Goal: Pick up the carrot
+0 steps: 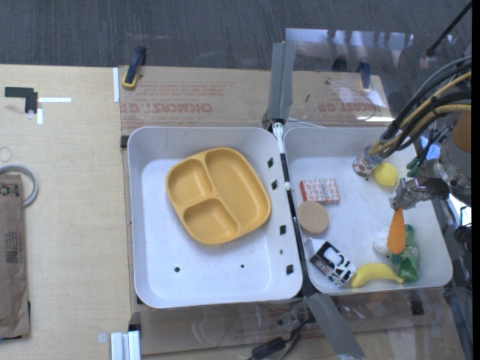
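**Gripper over the carrot's top end, right bin**

Arm enters from the right edge, mostly cut off; cables arc across the upper right corner. The gripper (406,195) sits low over the right bin (345,152), at its right side, pointing down and to the left. Its fingertips sit right at the narrow upper end of the carrot (397,229). Finger state: cannot tell. The tips merge into a dark grey cluster, and no gap or clamp on the carrot can be made out.

Carrot lies nearly upright in the frame, orange, on the bin floor near the right wall. Green leafy piece (407,255) just beside its lower end. A white item (382,241) touches its left side, partly hidden, unidentifiable. Banana (375,274) below, near the front wall. Lemon (385,174) just left of the gripper. Round tan disc (313,217), small red-and-white box (319,191), black-and-white item (331,263) further left.

Left bin (150,223) holds a yellow divided plate (217,195).
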`<action>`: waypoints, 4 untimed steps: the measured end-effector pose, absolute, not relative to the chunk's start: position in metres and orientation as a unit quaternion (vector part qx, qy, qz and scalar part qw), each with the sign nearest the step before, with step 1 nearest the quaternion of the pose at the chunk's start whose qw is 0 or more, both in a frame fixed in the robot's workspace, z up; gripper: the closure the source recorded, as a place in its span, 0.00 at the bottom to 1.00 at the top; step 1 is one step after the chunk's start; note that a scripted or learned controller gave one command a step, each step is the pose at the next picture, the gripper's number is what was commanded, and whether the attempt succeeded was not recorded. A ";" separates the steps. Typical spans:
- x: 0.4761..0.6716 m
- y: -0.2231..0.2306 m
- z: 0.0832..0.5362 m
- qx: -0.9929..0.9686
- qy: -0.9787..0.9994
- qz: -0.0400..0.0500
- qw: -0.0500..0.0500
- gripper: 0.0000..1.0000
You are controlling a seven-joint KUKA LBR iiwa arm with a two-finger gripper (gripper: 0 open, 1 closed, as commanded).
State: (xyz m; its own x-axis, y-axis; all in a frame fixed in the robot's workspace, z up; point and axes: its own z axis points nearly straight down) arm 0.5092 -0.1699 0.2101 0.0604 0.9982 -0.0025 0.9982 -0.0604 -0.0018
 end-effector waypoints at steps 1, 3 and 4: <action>0.509 -0.170 0.210 0.728 0.685 -0.002 0.000 0.00; 0.513 -0.128 0.108 0.578 0.816 -0.001 0.000 1.00; 0.537 -0.108 0.274 0.553 0.833 -0.001 0.001 1.00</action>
